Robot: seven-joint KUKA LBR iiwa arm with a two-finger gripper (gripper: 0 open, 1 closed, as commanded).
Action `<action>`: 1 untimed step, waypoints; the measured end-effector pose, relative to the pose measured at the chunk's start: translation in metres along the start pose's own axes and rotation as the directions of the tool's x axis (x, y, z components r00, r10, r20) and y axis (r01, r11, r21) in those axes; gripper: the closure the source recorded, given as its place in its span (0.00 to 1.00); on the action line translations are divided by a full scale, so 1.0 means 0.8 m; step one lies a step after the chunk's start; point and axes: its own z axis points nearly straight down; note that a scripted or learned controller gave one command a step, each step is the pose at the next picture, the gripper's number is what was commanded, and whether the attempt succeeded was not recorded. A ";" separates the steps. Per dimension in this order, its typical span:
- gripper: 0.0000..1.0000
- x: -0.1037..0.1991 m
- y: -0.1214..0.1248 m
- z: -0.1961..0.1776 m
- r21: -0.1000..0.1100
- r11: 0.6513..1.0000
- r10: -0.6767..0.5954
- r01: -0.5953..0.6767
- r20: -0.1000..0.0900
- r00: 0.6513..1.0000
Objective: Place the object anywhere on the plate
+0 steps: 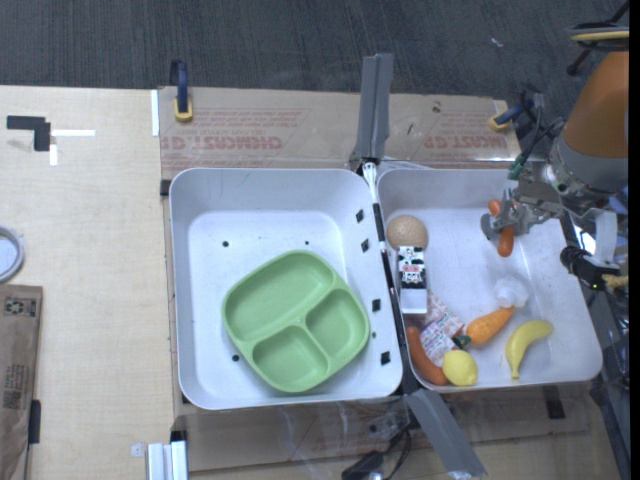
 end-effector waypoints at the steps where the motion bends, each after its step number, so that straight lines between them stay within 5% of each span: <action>1: 1.00 0.092 -0.109 -0.014 0.002 0.998 -0.068 0.068 -0.001 0.998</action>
